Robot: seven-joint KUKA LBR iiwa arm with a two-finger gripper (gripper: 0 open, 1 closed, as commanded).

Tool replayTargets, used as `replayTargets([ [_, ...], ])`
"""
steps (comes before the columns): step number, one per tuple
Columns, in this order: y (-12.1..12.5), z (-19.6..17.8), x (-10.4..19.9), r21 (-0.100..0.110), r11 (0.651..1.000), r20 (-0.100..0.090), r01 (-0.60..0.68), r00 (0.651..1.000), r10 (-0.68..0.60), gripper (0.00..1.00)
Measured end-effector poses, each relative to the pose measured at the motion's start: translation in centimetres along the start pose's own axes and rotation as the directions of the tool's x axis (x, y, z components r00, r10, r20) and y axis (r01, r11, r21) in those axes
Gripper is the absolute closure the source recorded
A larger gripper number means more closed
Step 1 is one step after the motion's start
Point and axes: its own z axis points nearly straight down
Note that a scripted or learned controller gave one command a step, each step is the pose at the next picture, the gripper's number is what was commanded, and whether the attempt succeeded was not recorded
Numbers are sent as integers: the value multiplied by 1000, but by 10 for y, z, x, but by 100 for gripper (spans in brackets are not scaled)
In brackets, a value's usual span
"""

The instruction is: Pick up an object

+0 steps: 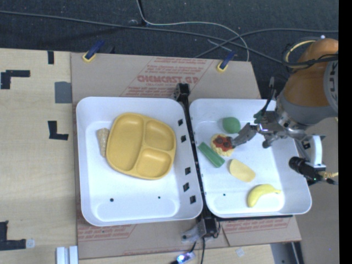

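A robotics lab is shown, not a home or a shop. Two white bins [88, 164] are set side by side on a cardboard sheet [165, 76] held down by clamps [93, 50] on a wooden bench [33, 169]. Loose cables [181, 23] are trailed over dark carpet [66, 4], and black tape marks [55, 130] are stuck to the bench top.

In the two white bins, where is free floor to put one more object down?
Left bin: the bare strip in front of the yellow tray. Right bin: the far corner behind the green ball. It is crowded around the pizza toy, green block and gripper.
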Motion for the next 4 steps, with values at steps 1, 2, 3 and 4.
replayTargets([
  [1,3,-6,0,-12,1000,2,3,1000,-3,0],
  [2,3,54,-8,-6,1000,2,2,1000,-2,0],
  [3,11,104,-10,-7,1000,3,3,1000,-3,0],
  [4,12,118,-11,-14,1000,3,3,1000,-3,0],
])
